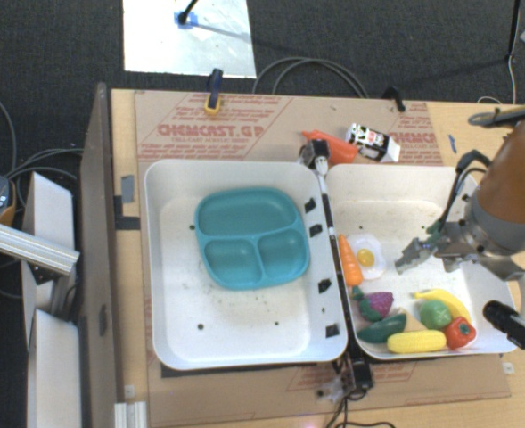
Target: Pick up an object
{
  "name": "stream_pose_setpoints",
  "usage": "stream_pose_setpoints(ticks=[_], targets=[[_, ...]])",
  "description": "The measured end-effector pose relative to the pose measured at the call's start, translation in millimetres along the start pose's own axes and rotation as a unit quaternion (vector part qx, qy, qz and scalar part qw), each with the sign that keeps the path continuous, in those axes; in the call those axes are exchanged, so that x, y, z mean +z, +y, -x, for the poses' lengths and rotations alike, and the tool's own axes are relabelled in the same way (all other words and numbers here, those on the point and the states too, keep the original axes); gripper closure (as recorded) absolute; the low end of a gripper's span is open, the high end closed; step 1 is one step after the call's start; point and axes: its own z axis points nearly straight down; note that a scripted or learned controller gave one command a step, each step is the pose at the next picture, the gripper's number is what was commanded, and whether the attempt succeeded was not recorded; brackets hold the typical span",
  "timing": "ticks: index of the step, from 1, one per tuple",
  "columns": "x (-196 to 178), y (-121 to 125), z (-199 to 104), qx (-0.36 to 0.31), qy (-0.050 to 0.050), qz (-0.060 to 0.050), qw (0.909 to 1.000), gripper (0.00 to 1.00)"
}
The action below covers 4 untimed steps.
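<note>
Parked over the right bin [396, 203], just right of the fried egg [365, 259]: tool [414, 255], low and apparently empty. Impossible to tell at this angle whether spread or closed.

Plenty to choose from, all toy food, so probably light, hollow, stiff plastic with a slick skin.

- Fried egg itself: closest, but flat against the floor, little to pinch. Likely a poor pick.
- Touching the egg's left edge, hard by the divider: carrot [345, 259]. Slim and easy to span, but cramped against the wall.
- Below the egg: purple piece [378, 303], lumpy, kind unclear.
- Further below and to the right of the egg: corn cob [414, 341], lying lengthwise along the near wall. Best taken across the middle of its short width.
- Right of and below the egg, packed together: banana [449, 301], green pepper [435, 313], tomato [459, 331]. Round and smooth, apt to squirt out sideways under a pinch; also touching one another, so liable to shift when nudged.

Far left of the egg, in the other bin: teal tray [249, 239], too broad to grip.
</note>
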Motion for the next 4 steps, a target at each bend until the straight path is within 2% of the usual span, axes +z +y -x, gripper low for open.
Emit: stream_pose_setpoints(ticks=[1, 2, 3, 4], targets=[[75.9, 53.4, 14.0, -0.001, -0.001, 0.001, 1.0000, 0.00], [-62.9, 100.2, 62.6, 0.000, -0.004, 0.009, 1.0000, 0.00], [13.7, 127.6, 92.9, 0.001, -0.001, 0.002, 1.0000, 0.00], [76.2, 173.4, 71.4, -0.002, -0.001, 0.004, 1.0000, 0.00]])
